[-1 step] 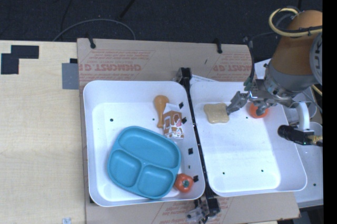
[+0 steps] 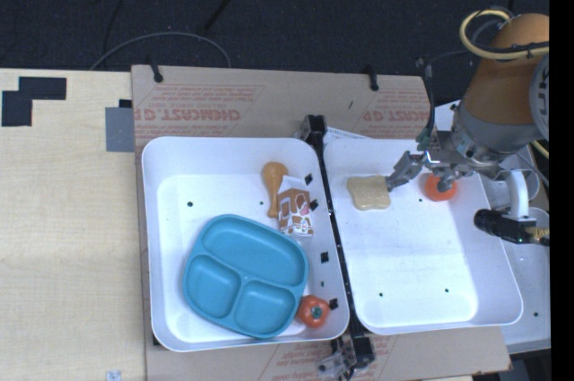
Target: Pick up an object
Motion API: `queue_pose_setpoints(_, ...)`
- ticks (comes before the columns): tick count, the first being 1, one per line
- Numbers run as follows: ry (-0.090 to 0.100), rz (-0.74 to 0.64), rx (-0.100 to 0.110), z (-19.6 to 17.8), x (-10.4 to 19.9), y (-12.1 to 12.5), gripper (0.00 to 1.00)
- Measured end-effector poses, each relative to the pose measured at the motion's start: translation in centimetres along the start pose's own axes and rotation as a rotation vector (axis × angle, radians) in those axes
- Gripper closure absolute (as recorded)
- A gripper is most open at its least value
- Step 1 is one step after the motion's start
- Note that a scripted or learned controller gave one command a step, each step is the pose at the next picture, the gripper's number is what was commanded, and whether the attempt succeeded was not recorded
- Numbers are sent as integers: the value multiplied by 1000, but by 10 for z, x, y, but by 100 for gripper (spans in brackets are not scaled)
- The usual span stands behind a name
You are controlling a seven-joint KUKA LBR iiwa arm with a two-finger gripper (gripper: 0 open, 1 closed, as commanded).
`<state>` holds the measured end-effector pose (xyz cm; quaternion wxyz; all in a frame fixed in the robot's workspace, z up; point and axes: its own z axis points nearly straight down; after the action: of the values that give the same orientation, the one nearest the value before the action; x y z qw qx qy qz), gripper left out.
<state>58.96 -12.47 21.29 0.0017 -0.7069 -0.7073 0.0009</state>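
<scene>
The fingers [image 2: 414, 166] hang in the right bin [image 2: 484, 303], spread open w/ nothing held. A tan bread piece [image 2: 369, 193] lies at 8 o'clock, just beside them. An orange thing [image 2: 439, 187] sits at 4 o'clock.

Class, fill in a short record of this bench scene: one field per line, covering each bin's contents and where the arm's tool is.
left bin: blue divided plate, small printed packet, tan drumstick-shaped toy, red tomato-like toy
right bin: beige flat piece, orange-red round object
tool: over the right bin's far end, between the beige piece and the orange-red object
tool holding anything: nothing seen between its fingers
</scene>
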Motion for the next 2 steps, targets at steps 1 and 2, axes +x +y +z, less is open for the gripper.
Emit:
queue_pose_setpoints(1,0,0,3,63,-2,3,0)
queue_pose_setpoints(2,1,1,3,108,5,3,0)
